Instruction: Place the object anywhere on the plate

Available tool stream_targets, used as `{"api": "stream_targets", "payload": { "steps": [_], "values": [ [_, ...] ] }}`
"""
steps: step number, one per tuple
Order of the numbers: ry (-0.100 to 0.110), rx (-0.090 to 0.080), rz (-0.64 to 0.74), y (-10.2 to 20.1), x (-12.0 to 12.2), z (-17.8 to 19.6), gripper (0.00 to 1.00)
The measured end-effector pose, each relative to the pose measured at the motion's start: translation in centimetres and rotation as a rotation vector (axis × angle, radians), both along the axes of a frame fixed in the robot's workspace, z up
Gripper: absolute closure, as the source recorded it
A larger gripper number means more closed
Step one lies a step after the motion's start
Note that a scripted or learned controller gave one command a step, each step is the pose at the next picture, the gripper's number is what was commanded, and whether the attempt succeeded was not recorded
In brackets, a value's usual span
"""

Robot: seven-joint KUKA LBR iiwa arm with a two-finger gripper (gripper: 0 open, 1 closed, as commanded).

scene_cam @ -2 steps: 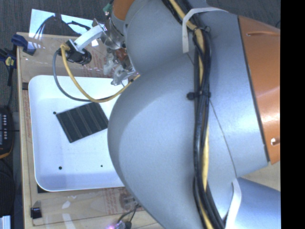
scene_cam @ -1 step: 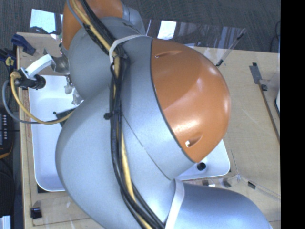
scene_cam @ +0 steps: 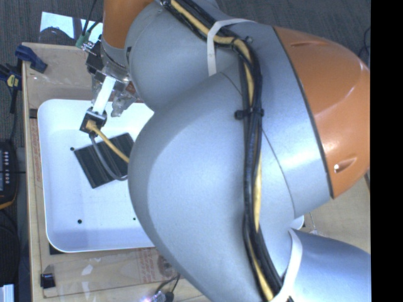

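Nearest to me, the grey arm (scene_cam: 208, 187) looms across the white bin (scene_cam: 63, 219) and hides its right part. Past it, at the upper left of the frame, the hand (scene_cam: 118, 100) hangs over the bin's upper rim; whether it is clenched or released I cannot tell. What I take for the object, a dark ribbed slab (scene_cam: 101, 162), lies flat on the bin floor just below and left of the hand. The arm partly covers it, so its long axis is unsure. Faint reddish print on the bench (scene_cam: 94, 272) is unreadable.

white bin (scene_cam: 63, 222) | black ribbed slab (scene_cam: 92, 166) inside | gripper (scene_cam: 119, 104) over bin
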State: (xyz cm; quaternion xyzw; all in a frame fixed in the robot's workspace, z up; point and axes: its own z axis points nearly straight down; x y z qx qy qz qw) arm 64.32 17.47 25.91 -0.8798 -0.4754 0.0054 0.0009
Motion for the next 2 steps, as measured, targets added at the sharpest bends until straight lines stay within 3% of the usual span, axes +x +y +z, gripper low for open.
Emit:
{"api": "stream_targets", "payload": {
  "steps": [1, 2],
  "values": [
    [0.004, -0.002, -0.162, -2.1, 1.1, -11.2, 1.00],
    [0.004, 0.010, 0.824, -4.8, 0.7, -5.1, 1.00]
  ]
}}
